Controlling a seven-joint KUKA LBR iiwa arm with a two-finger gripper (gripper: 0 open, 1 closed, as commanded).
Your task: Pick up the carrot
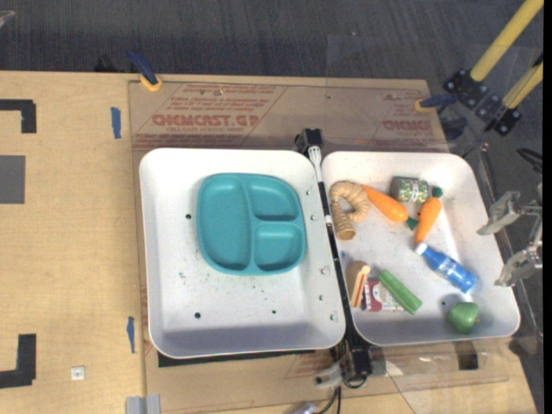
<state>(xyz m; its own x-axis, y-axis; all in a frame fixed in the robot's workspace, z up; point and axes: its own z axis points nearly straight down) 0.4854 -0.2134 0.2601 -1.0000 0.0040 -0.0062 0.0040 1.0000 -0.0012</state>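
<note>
Two orange carrot-like pieces lie in the right bin [487, 198]. One carrot [385, 203] lies slanted near the bin's middle top. The other carrot [427, 217] has a green top and stands almost upright just to its right. My gripper [509, 243] hangs at the bin's right rim, well to the right of both pieces. Its two pale fingers [498, 216] stand apart with nothing between them, so it is open.
A tan curled pastry [345, 208], a dark green can [408, 188], a blue bottle [447, 267], a green stick [399, 290], a red packet [366, 288] and a green ball [463, 316] share the right bin. A teal divided plate [252, 222] lies in the left bin [168, 257].
</note>
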